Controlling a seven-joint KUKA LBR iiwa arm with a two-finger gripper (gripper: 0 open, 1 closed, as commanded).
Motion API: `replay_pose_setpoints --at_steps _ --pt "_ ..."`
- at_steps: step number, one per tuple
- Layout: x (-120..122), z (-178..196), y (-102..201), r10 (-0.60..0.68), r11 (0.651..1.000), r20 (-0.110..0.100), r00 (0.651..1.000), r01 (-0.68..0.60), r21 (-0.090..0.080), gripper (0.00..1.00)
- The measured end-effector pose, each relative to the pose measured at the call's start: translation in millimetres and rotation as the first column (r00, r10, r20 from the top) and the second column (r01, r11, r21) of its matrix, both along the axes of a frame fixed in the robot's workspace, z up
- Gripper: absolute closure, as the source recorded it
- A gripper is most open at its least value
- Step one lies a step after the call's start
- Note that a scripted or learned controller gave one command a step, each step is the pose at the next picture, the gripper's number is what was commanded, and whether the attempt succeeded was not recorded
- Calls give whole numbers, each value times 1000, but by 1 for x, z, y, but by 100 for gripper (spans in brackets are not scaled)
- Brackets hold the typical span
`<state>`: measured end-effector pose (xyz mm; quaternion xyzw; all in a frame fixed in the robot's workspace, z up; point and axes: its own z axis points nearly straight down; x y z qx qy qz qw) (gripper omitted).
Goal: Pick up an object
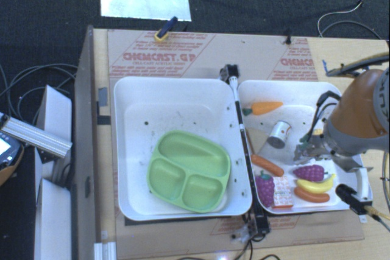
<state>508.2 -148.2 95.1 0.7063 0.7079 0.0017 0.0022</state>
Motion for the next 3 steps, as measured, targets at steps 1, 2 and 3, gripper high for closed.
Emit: replay_pose_setpoints --at_steps 1,2,3 --pt "0 0 0 0 1000 0 1000 0 0 0" --pt "32 61 -40 0 1000 -1 1000 0 -2 0" --pt "-21 -11 -20 -1 1000 -5 1000 1 1 0"
